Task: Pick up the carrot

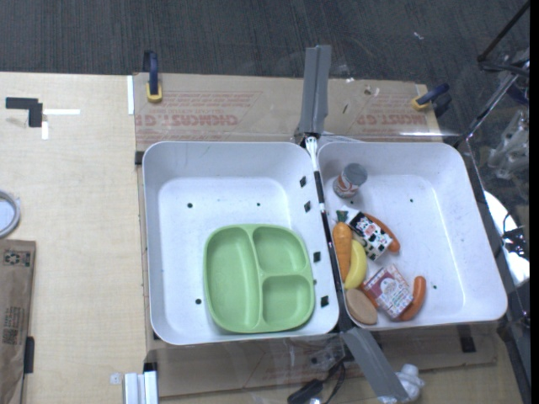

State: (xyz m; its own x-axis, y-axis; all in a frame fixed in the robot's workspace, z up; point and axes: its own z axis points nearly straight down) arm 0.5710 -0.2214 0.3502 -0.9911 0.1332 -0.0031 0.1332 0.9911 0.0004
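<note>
Sitting in the left bin, a green 3-compartment plate is leaving open floor above it. Lying against the right bin's left wall, the carrot, orange and stubby, is touching a banana. Gripper state: cannot tell.

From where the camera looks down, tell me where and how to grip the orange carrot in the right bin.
Grip the orange carrot near its upper middle, coming straight down from above. It lies lengthwise along the left wall of the right white bin, with the yellow banana against its lower right side. Fingers probably fit best across its narrow width, though room by the wall looks tight.
</note>
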